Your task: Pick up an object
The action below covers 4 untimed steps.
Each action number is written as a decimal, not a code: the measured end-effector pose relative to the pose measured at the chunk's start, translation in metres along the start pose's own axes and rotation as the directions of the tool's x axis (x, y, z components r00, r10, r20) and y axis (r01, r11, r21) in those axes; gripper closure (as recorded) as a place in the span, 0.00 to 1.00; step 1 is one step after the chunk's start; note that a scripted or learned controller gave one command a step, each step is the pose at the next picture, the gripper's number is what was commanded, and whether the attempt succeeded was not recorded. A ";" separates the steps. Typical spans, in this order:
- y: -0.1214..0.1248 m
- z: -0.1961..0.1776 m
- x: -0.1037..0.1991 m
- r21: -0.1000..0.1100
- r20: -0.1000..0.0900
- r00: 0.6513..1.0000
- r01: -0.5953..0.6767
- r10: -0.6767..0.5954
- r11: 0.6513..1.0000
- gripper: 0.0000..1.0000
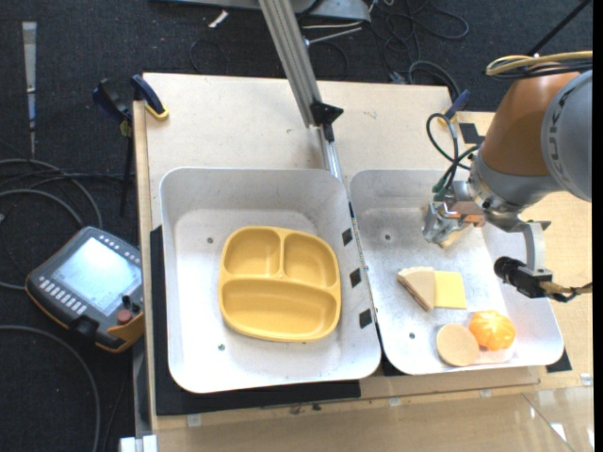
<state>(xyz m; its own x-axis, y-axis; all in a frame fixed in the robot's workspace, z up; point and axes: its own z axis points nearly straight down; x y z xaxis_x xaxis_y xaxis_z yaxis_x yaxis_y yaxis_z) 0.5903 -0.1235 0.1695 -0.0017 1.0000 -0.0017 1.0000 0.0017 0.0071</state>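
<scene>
Dark carpeted floor (75,111) around a pale bench (236,121), cables strewn on the floor at left and along the far side. A teach pendant (89,285) with a lit screen lies on the floor left of the bench. A metal rail (297,59) slants from the far edge down to the seam between the bins. A black-and-yellow clamp (132,97) sits at the bench's far left corner.

Two shallow white bins side by side. Left bin (188,205): one yellow divided tray (280,283), three compartments, lying flat near the bin's middle, nothing in it.

Right bin (396,205): three food pieces grouped in the near half. One sandwich wedge (431,288), tan bread with a yellow slice touching its right side. One round tan disc (457,345) near the front rim. One orange fruit (492,330) touching the disc's right edge.

Arm (546,130) comes in from the right, orange band over the right bin's far right part. Gripper (445,226) is low over the far half of the right bin, far of the sandwich wedge and apart from it; bare bin floor between them. Nothing visible between the fingers; whether they are parted or closed cannot be told at this angle. A black fitting (518,273) on a bracket hangs off the wrist at the bin's right side, just far of the orange fruit.
</scene>
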 end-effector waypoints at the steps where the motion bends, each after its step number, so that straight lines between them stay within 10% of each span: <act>1: 0.004 -0.046 0.007 0.001 -0.001 1.000 0.002 -0.002 1.000 1.00; 2: 0.014 -0.100 0.015 0.000 0.000 1.000 0.003 -0.003 1.000 1.00; 4: 0.010 -0.089 0.141 0.009 -0.004 1.000 0.008 -0.007 1.000 1.00</act>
<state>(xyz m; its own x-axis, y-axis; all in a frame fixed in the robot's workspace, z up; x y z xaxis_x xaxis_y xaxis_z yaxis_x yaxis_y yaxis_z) 0.5989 0.0179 0.2580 -0.0092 1.0000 0.0022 1.0000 0.0092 -0.0019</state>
